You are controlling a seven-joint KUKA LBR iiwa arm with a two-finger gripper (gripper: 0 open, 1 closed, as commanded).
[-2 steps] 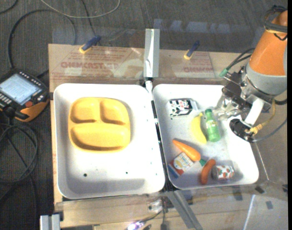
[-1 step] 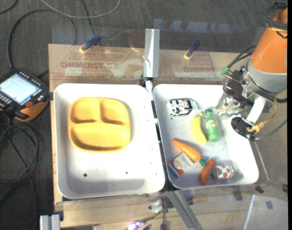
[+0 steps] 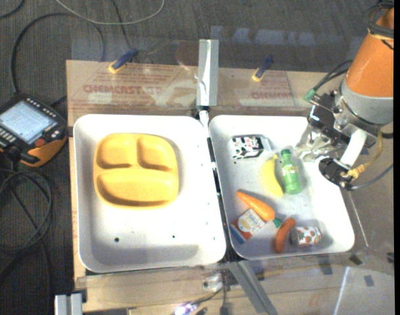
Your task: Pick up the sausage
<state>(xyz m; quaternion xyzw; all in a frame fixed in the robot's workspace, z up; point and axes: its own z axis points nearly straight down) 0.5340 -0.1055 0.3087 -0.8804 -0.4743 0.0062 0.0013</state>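
Note:
The sausage (image 3: 284,234) is a short reddish-orange link lying near the front of the right bin (image 3: 347,222), wedged between a small carton (image 3: 250,223) and a can (image 3: 307,236). My gripper (image 3: 311,145) hangs over the bin's far right part, just right of the green bottle (image 3: 289,171). It is well behind the sausage and nothing shows in its grasp.
The right bin also holds a carrot (image 3: 255,205), a yellow banana (image 3: 272,177) and a black-and-white carton (image 3: 247,146). A yellow divided plate (image 3: 137,169) lies in the left bin (image 3: 88,241). A teach pendant (image 3: 25,128) sits left of the bench.

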